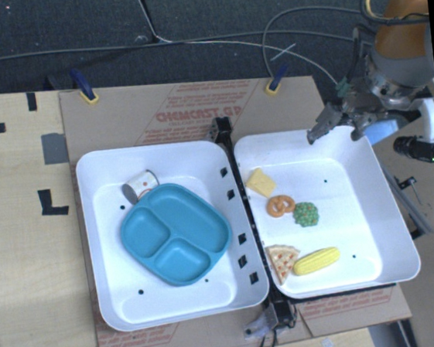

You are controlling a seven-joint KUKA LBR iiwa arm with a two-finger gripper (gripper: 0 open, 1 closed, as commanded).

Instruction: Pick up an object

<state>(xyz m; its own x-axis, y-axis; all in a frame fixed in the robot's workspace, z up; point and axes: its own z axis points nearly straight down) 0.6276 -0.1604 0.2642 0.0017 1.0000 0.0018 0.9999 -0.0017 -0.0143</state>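
Hovering open: jaws (335, 130) | over right bin (359, 191) far rim

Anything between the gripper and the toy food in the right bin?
Nothing visible. The gripper hangs over the right bin's far right corner, and bare white floor lies between it and the cheese wedge, pretzel and broccoli. The corn cob and waffle piece lie further along, near the front wall.
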